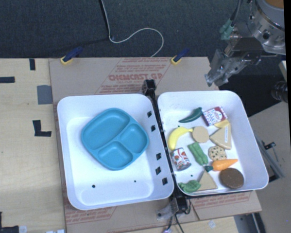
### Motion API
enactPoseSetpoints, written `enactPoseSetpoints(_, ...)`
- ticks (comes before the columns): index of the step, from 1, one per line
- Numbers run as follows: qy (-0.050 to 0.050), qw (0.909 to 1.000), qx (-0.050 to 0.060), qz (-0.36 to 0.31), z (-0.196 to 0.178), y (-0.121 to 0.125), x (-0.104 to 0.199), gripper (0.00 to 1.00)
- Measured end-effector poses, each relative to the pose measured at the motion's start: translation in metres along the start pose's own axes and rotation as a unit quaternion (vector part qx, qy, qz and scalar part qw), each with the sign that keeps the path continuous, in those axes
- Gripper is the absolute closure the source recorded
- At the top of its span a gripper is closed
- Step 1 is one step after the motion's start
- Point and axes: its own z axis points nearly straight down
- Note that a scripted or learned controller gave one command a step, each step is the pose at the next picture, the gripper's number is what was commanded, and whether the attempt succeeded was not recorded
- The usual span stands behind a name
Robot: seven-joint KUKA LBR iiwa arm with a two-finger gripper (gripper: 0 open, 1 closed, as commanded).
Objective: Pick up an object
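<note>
While I hung above the right bin's (248,132) far right corner, my gripper (220,71) was clear of it, metal fingers apart, gripping nothing. Inside that bin: glossy plastic toy food, a curved banana (176,136), tapered carrot (223,164), round brown disc (232,178). Left of it: moulded blue tray (114,138).

Blue tray (115,138) (left bin (74,190))

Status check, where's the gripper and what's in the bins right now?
Gripper above right bin's far edge, holding nothing visible. Toy food crowds that bin: banana, carrot. Blue tray in left bin.
</note>
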Motion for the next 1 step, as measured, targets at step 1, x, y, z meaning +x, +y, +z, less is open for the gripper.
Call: enactPoseSetpoints(1,-0.002,0.9999,0.012,0.009,0.1230,-0.0126,-0.0516,1.00)
